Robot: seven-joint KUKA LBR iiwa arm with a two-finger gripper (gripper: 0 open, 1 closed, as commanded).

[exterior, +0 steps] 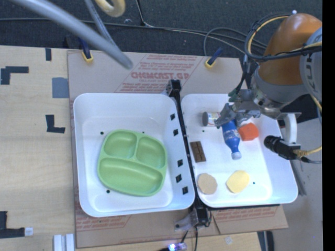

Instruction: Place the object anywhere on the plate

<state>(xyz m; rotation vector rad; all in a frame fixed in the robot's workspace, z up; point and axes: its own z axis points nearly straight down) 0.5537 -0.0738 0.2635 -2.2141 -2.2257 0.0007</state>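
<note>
A green divided plate [132, 162] lies in the left bin [84, 120]. My gripper [233, 116] hangs over the back of the right bin [278, 193], right above the upper end of a blue bottle [232, 138]. The bottle lies tilted, its white cap pointing toward the front. An orange block [249, 132] sits just to the bottle's right. A small silver can [211, 118] lies to the gripper's left.
Also in the right bin are a brown bar [197, 151] near the divider, a round tan cookie [207, 183] and a yellow piece [238, 181] at the front. A black clip strip [178, 135] runs between the bins. Cables loop behind the arm.
</note>
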